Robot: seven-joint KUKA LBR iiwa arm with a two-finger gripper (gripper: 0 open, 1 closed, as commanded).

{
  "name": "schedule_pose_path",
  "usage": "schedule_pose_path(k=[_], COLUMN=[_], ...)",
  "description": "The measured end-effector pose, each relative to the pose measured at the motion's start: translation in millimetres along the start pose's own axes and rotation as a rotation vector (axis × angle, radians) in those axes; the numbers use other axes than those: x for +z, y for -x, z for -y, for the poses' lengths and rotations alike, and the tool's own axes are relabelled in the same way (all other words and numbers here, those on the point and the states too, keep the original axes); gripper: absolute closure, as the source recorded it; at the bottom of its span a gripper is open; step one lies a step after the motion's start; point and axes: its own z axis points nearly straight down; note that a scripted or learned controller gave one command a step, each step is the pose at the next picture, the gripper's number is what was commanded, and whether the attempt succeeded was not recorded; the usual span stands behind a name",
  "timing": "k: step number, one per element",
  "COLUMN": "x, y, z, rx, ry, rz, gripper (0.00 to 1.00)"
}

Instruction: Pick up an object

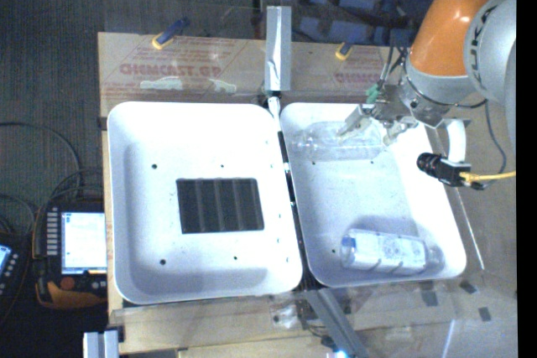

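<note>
Two bottles lie in the right bin (453, 218).
Hand (375, 123) (fingers spread wide) hovers over the clear bottle (334, 142); the labelled bottle (388, 251) lies apart.

Arm reaching from right, tool (374, 123) lowered, fingers apparently spread

Clear plastic bottle (337, 142) lying flat at right bin's far end; white-labelled bottle (388, 251) lying flat near its front wall.
</note>
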Motion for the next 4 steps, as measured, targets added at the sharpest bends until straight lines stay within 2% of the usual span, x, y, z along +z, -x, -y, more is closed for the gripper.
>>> schedule_pose_path(k=[1, 2, 3, 4], x=[-25.4, -21.1, -98.2, -103.6], y=[31.5, 77.4, 53.3, 90.0], z=[57.6, 130.4, 129.5, 130.8], rx=[0.161, 0.319, 0.549, 0.896], ry=[0.0, 0.0, 0.003, 0.001], rz=[0.001, -0.001, 0.003, 0.004], gripper=[0.0, 0.0, 0.0, 0.0])
